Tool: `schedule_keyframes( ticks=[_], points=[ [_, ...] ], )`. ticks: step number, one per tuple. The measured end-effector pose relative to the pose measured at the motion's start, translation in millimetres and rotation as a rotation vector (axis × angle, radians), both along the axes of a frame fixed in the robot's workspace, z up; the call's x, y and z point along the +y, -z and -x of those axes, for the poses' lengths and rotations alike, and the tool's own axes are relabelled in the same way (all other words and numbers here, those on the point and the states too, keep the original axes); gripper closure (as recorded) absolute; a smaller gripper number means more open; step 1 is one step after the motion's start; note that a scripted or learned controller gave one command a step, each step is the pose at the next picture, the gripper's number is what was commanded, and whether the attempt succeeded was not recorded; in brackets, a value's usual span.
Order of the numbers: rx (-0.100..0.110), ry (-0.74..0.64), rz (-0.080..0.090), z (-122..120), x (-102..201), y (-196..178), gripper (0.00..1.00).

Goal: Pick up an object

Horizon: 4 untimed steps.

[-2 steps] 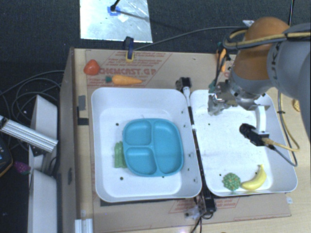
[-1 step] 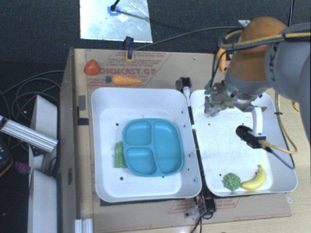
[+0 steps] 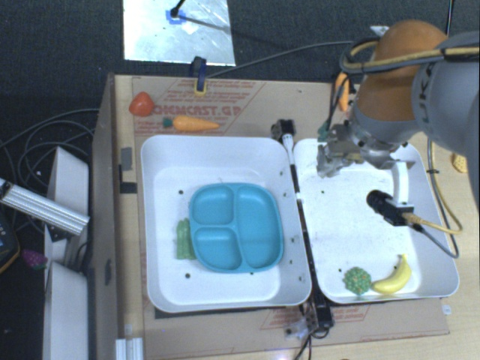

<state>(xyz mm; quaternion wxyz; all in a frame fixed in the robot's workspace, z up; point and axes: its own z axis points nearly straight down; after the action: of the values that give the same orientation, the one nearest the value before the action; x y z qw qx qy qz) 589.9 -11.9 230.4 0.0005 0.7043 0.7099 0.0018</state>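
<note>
The right bin (image 3: 352,223) holds a yellow banana (image 3: 395,277) and a green broccoli-like piece (image 3: 358,280), side by side near its front edge. My gripper (image 3: 331,163) hangs over the back left part of that bin, well behind both objects, with nothing seen between its fingers. In the left bin (image 3: 169,201) a blue divided plate (image 3: 235,226) lies with a green vegetable piece (image 3: 184,240) against its left side.
A toy carrot (image 3: 193,124) and a red tomato-like toy (image 3: 141,104) lie on the cardboard behind the left bin. A black cylinder on a white bracket (image 3: 389,206) juts over the right bin's right side. Cables run along the right edge.
</note>
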Motion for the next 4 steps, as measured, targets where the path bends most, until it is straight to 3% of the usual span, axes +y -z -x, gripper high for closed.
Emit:
schedule_keyframes(
  ticks=[1, 2, 4],
  points=[
    [0.003, 0.002, 0.001, 6, 32, -1, 1.00],
    [0.002, 0.007, 0.003, 10, 5, 10, 1.00],
    [-0.002, 0.000, 0.001, 9, 6, -11, 1.00]
  ],
)
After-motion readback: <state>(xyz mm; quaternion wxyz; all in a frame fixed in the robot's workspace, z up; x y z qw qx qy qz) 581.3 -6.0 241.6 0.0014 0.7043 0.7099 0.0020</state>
